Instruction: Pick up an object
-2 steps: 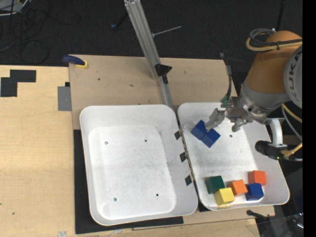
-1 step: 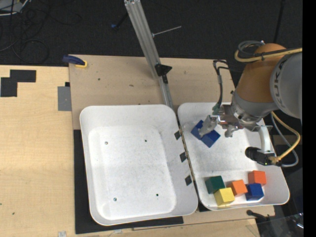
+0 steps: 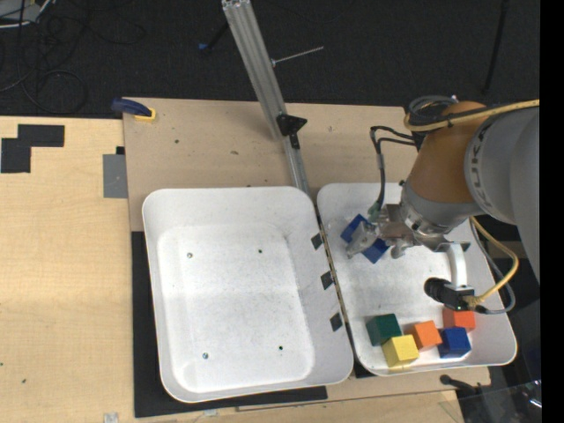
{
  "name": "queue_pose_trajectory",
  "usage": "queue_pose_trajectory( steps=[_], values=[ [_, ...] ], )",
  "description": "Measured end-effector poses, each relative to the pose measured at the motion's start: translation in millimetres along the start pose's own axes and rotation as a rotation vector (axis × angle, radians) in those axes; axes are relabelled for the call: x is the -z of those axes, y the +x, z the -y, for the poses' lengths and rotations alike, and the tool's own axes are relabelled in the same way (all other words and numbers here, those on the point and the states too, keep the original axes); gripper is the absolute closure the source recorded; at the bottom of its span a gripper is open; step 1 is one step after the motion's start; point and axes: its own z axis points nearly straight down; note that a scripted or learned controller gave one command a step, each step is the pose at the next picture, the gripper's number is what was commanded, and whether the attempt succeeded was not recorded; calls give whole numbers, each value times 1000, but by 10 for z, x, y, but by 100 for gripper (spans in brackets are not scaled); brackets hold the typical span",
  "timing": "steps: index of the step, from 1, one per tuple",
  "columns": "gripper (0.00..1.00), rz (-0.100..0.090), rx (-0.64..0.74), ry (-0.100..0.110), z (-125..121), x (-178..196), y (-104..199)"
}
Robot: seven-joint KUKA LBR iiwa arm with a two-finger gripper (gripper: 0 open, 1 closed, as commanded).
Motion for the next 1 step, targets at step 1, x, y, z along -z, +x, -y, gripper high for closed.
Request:
queue_pose_trajectory(
  steps=[1],
  values=[
    [100,0,-9,-2,-1,122,-29]
  ],
)
